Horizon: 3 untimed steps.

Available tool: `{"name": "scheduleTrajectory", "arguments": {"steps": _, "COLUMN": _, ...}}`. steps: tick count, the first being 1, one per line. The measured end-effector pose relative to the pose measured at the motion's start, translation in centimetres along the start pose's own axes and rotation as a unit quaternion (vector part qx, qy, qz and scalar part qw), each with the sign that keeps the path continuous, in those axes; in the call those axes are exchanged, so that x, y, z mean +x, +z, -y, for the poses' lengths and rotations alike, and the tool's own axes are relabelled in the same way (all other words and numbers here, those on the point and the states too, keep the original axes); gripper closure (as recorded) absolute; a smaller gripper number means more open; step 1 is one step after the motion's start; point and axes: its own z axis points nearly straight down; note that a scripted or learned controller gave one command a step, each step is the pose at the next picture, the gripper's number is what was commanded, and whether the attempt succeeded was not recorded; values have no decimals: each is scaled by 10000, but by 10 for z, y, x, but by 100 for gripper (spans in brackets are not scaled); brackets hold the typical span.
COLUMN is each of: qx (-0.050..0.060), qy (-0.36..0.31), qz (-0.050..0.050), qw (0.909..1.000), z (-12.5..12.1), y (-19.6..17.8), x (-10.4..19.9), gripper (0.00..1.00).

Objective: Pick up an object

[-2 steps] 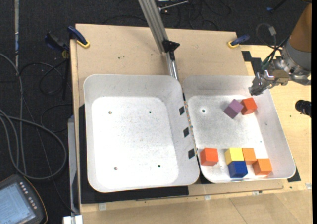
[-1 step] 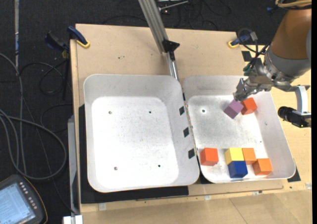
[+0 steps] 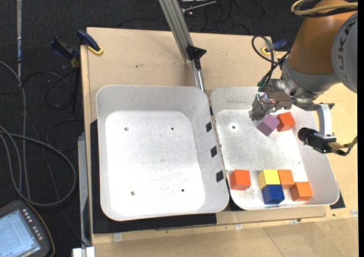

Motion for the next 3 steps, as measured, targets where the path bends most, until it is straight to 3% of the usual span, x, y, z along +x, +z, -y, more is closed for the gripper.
{"name": "scheduleTrajectory", "arguments": {"steps": 2, "qx": -4, "qy": -4, "qz": 2, "qw": 10000, "z": -3, "y": -2, "x": 115, "gripper": 100}}
{"name": "scheduleTrajectory", "arguments": {"steps": 3, "qx": 6, "qy": -4, "qz": 2, "qw": 10000, "z": 10, "y": 1, "x": 172, "gripper": 100}}
